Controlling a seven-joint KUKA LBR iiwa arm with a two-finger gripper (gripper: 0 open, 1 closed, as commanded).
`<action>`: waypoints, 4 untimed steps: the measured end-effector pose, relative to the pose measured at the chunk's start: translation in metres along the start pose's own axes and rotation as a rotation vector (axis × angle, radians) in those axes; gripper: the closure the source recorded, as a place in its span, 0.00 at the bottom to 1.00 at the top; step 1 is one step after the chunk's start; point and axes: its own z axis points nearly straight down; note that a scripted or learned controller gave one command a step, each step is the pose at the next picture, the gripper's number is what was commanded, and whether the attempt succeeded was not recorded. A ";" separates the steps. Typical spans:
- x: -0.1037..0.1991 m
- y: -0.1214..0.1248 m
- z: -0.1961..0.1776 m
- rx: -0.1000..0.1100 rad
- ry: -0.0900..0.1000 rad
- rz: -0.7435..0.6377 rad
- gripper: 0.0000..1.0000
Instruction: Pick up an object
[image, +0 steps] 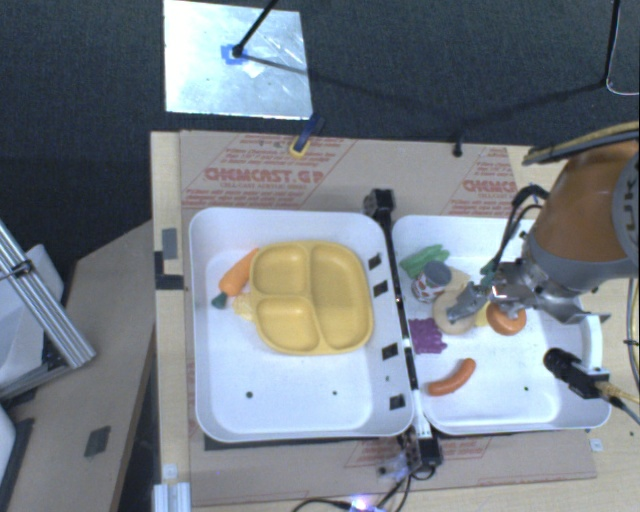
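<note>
Two shallow white bins are set side by side on the table (170, 330), which is covered under them by a brown sheet of cardboard (270, 170) printed with red lettering. In the left bin (300, 400) a yellow divided plate (305, 297) is seen, with three compartments. An orange toy carrot (236, 274) is laid against the plate's left edge, its green top pointing toward the lower left.

In the right bin (500, 400) several small things are gathered. A green leafy piece (424, 259) lies near the top left corner, and just below it a small can-like object (432, 282) with a grey top is placed. A purple piece (428, 337) is found beside the divider between the bins, and an orange sausage (452, 376) lies lower down, apart from the rest. A round orange and white object (506, 319) sits just beside the hand.

The arm (590, 220) is reached in from the right, with its orange band above the wrist. The hand (466, 306) is lowered over a tan, rounded object (458, 292) in the middle of the right bin, between the can and the round orange object. Whether the hand is clenched or released cannot be told, and whether anything is grasped cannot be told either.
</note>
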 end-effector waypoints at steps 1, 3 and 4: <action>0.000 0.003 -0.007 -0.013 -0.002 -0.002 0.00; 0.003 0.011 0.087 -0.018 -0.003 0.000 0.00; 0.003 0.011 0.078 -0.016 -0.002 -0.001 1.00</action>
